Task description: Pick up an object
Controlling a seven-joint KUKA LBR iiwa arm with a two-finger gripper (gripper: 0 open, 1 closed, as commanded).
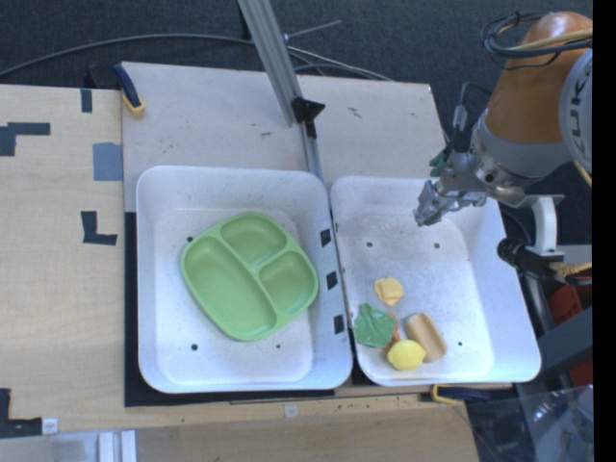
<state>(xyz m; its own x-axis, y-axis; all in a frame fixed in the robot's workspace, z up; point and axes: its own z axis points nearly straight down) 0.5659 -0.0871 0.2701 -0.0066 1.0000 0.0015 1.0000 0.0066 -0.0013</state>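
Note:
In the right bin (486, 287), near its front, lie several small toy foods. A pale yellow piece (389, 291) sits above a green leafy piece (373, 326). Beside them are a tan bread-like piece (424, 335) and a yellow lemon (406, 356). My gripper (429, 210) hangs over the bin's back right part, well behind and to the right of these objects. Nothing shows between its fingers.
The left bin (159, 258) holds a green divided plate (250, 274). A grey metal post (272, 46) slants down to the gap between the bins. The arm's orange band (539, 65) is at the upper right.

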